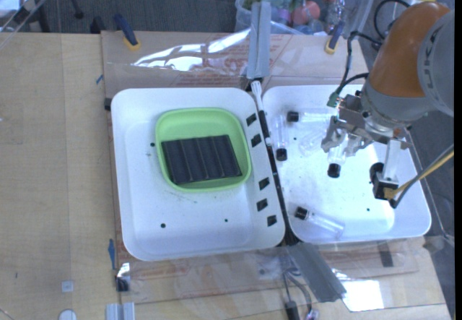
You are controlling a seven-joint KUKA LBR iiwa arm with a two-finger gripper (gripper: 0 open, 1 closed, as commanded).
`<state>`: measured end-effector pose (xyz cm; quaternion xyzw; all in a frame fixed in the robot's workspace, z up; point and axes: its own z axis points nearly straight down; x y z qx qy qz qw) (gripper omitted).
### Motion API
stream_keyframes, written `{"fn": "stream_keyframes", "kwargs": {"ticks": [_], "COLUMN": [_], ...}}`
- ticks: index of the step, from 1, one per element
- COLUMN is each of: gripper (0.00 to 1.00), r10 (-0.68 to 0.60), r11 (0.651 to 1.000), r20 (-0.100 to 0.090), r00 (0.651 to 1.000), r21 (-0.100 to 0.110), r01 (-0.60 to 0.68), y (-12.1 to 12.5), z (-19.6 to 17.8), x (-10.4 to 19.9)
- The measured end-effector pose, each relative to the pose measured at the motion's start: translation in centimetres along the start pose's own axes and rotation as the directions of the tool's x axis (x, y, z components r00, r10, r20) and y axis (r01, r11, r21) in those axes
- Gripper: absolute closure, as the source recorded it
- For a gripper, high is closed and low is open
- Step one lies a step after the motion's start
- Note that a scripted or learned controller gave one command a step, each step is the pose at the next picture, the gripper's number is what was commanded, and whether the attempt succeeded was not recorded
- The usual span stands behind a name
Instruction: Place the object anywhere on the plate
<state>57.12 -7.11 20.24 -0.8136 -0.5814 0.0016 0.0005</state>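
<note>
The fingers hang spread over the right bin, nothing visibly between them, poised above a small clear object with a dark cap on the bin floor. My judgement: this is the pick stage. The green plate, holding a dark ridged slab, sits in the left bin; next comes a descent, a firm closing, then a carry leftward
</note>
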Motion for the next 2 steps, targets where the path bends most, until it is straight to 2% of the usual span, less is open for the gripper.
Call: {"fn": "stream_keyframes", "kwargs": {"ticks": [1, 2], "gripper": [0.00, 0.00], "r10": [0.000, 0.080], "r11": [1.000, 0.997], "r20": [0.000, -0.001], "r00": [1.000, 0.997], "r21": [0.000, -0.003], "r01": [0.000, -0.080], "y": [0.0, 0.4], "z": [0.0, -11.1], "x": [0.0, -4.0]}}
